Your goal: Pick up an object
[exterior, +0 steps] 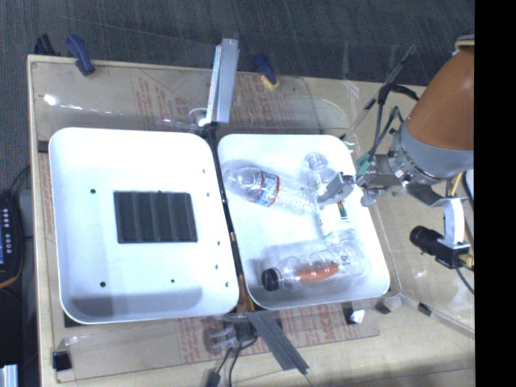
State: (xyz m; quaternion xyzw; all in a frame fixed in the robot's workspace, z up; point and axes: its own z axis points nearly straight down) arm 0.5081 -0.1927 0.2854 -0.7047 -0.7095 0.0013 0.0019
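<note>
So the right bin (242,216) has the targets: a clear plastic bottle with a red-and-blue label (256,184) lying near the far left corner, another clear bottle with a black cap and orange contents (310,271) along the near wall, and more clear plastic by the right wall. The gripper (337,187) sits over that right side, probably lining up on the clutter there. Can't tell how far the jaws are spread or if they've got anything. The left bin (72,216) just has a dark ribbed panel (155,216).
</note>
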